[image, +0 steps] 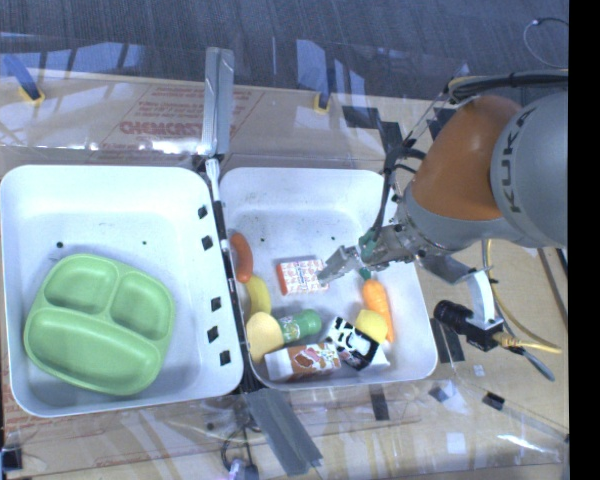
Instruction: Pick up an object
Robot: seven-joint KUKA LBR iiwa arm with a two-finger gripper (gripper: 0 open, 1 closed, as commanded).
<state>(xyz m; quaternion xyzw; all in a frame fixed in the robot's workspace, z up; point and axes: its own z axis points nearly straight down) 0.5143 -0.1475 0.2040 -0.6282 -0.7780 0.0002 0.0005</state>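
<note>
We hover our gripper (336, 265), whose grip we can't make out, beside the small carton (298, 275) and carrot (377, 294), risking a glancing miss.

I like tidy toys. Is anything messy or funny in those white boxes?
A bit messy: the toy food is heaped in the right bin, crowded along its near edge. The green tray sits crooked in the left bin. Nothing looks spilled or broken.

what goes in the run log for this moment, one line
phase: reaching | gripper over right bin, beside small box | nothing seen held | green tray in left bin
</note>
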